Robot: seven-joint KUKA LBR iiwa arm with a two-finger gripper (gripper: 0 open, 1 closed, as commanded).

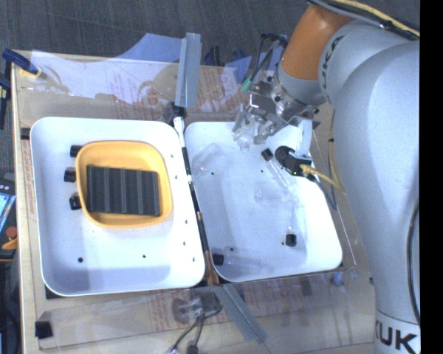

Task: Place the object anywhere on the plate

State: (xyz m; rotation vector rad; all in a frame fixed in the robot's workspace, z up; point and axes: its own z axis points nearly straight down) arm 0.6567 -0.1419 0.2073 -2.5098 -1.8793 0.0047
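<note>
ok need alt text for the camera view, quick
A grey robot arm with an orange band reaches in from the right, its gripper over the back edge of the right white bin, which holds clear, hard-to-see items. The left white bin holds a yellow plate with a dark ridged block on it.

Materials and finishes, bench area

Both bins [111,271] are smooth white plastic with a faint sheen. The plate [122,153] is glossy yellow-orange plastic holding a dark, ribbed matt insert [123,190]. Arm [376,124] casing is smooth grey with a satin finish; its band [314,39] is glossy orange. The gripper [255,127] looks like bare metal. The surface [133,304] appears to be pale wood under clear film.
</note>
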